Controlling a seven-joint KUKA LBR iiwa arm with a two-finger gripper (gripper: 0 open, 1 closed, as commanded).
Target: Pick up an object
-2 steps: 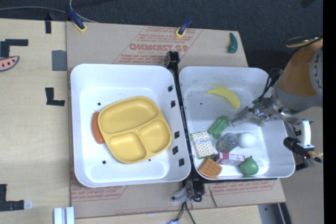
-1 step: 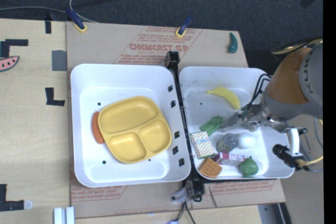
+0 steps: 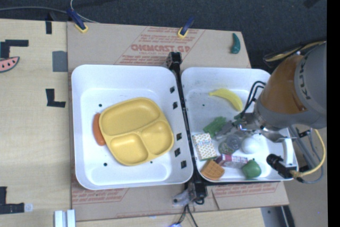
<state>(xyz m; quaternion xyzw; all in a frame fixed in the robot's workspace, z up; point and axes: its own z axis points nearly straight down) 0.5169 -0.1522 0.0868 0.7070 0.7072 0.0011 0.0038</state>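
The arm comes in from three o'clock and the gripper (image 3: 238,129) sits low in the right bin (image 3: 212,78), in the thick of its clutter; whether it is spread or closed I cannot tell, since the wrist hides most of it. No object is visibly held; the candidates lie close about it: a dark green piece (image 3: 214,126) at its nine o'clock, a grey round object (image 3: 230,144) touching or nearly so at six o'clock, a white ball (image 3: 249,143) at five o'clock, and a yellow banana (image 3: 227,97) near at eleven o'clock. The chief risk is crowding; a close here may catch two things at once, or pinch an edge and squirt the ball aside. The round pieces look prone to roll away. The left bin (image 3: 85,82) holds a yellow divided tray (image 3: 136,130), well apart.
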